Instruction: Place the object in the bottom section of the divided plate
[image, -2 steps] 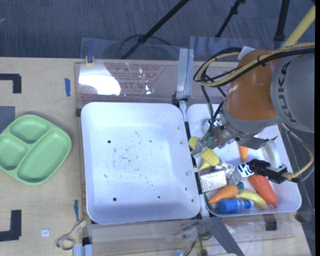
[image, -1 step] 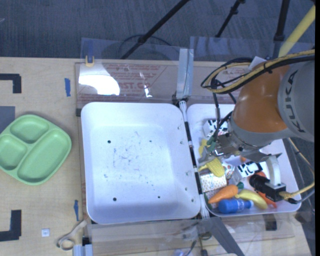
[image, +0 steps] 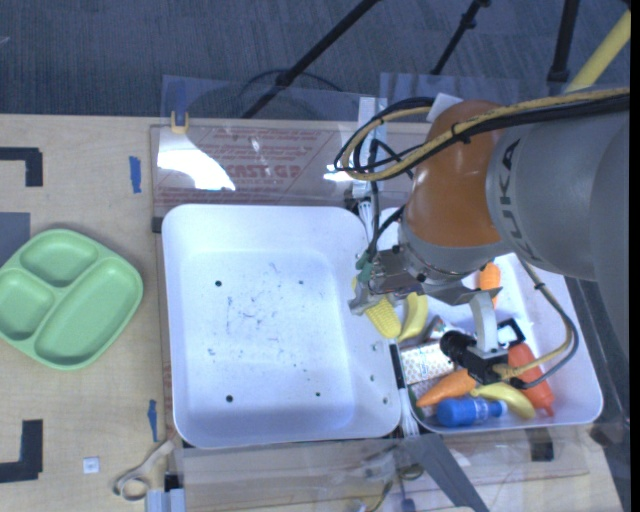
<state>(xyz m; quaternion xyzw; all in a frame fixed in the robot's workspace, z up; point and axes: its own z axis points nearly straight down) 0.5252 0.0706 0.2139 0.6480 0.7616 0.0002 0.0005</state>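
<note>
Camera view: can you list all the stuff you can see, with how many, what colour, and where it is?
divided plate: one, green, on the wooden bench at far left
bins: two, white, side by side; left bin at centre, right bin partly under the arm
corn cob: one, yellow, right bin's left edge
banana: one, yellow, beside the corn
second banana: one, yellow, near front of right bin
carrot: one, orange, right bin front
bottle: one, blue, right bin front
blue tape: one strip, on the bench
arm: one, grey with orange band, over right bin
gripper: one, by the corn
</note>
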